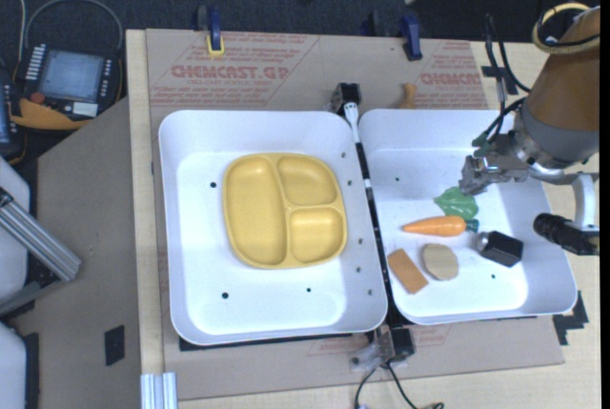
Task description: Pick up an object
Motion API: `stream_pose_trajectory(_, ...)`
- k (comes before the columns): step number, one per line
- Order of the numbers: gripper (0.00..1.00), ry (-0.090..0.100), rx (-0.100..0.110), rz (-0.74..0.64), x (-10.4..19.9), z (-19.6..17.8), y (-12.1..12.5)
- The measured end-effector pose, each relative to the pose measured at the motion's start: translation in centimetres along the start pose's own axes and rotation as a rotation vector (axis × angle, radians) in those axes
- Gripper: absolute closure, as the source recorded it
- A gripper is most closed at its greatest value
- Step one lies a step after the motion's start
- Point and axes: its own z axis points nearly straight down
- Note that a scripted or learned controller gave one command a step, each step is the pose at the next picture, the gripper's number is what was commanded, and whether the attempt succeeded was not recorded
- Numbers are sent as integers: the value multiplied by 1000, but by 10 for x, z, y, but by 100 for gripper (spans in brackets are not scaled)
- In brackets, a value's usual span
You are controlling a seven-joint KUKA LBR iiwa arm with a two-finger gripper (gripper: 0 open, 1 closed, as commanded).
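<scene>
Hovering over the right bin (534, 297), the gripper (474, 176) sits just above the carrot (435, 227) and its green top; I cannot tell its jaw state. This looks like the approach step; next, descend and close on 1 item.

Four small things lie in the right bin (534, 297), all toward its near half. A toy carrot (435, 227) lies on its side, orange body pointing left, its green leafy top (457, 204) at the right end, crumpled upward. Just below it sits a flat tan brick-shaped piece (408, 271), angled, and beside that a round beige lump (440, 262). A small black block (500, 249) rests to the carrot's right.
</scene>
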Motion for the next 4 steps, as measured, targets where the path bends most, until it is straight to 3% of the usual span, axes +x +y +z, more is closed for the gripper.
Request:
stream_pose_trajectory(1,100,0,-1,0,0,-53,2)
stream_pose_trajectory(4,100,3,3,-4,159,-59,54)
